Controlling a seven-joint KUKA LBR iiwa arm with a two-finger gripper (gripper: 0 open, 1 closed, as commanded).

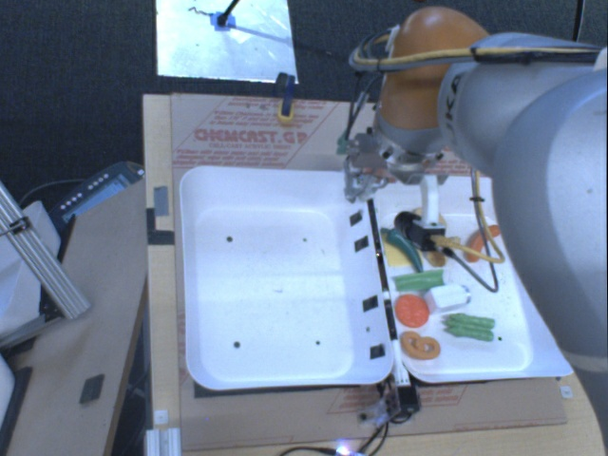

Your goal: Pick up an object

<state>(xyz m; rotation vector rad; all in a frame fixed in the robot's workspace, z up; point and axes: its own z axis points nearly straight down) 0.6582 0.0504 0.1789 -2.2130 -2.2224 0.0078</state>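
Observation:
My gripper (361, 180) hangs over the far end of the divider between the two bins, at the back left corner of the right bin (518, 354). Nothing shows held in it. Toy foods lie in the right bin in front of it: a dark green pepper (403, 249) on a yellow piece (398, 258), a green bar (419, 279), a red disc (411, 310), a white block (446, 298), green beans (470, 326) and an orange ring (421, 347). An orange piece (474, 245) lies further right.
The left bin (204, 350) stands beside the right one, with black clips (371, 303) along their shared rim. The big grey arm (532, 150) covers the right bin's far right side. A cardboard sheet (247, 133) lies under both bins.

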